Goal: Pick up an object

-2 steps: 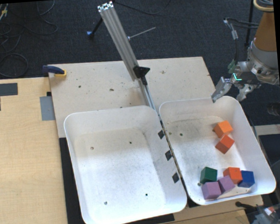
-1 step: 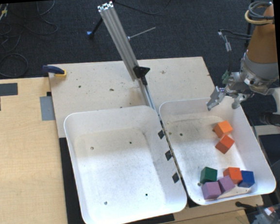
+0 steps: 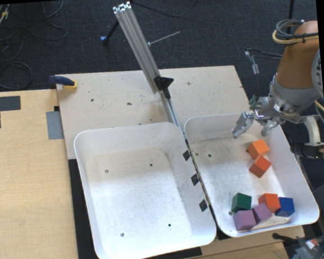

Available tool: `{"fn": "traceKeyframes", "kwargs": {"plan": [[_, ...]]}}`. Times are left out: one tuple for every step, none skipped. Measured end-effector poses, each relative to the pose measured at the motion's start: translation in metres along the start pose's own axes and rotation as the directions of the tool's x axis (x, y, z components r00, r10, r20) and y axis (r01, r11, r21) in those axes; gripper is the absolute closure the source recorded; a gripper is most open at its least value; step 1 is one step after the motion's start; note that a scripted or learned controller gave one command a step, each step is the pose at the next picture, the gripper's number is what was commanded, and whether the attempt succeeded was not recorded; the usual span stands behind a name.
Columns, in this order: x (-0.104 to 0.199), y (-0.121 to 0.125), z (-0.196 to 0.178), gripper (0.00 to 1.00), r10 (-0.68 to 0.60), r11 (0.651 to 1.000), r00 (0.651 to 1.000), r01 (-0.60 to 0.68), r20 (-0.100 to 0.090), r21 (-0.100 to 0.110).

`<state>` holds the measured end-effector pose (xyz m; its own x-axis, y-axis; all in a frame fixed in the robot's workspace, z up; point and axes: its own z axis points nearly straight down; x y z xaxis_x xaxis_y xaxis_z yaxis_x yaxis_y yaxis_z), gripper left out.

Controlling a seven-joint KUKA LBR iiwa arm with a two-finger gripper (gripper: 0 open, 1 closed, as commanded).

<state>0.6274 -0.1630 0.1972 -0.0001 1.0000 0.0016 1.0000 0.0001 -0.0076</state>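
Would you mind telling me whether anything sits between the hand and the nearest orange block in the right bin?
Nothing visible does. The hand hangs over the right bin, just above the upper orange block, with bare bin floor between them.

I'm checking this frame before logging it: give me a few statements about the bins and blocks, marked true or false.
1. All the blocks lie in the right bin. True.
2. The green block sits in the left bin. False: it is in the right bin, beside a purple block.
3. The gripper grips an orange block. False: nothing sits between its jaws; the block lies in the bin.
4. A blue block lies near the right bin's front corner. True.
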Motion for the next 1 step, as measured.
{"fn": "traceKeyframes", "kwargs": {"plan": [[0.0077, 0.0041, 0.0591, 0.00, -0.001, 1.000, 1.000, 0.001, -0.001, 0.001]]}}
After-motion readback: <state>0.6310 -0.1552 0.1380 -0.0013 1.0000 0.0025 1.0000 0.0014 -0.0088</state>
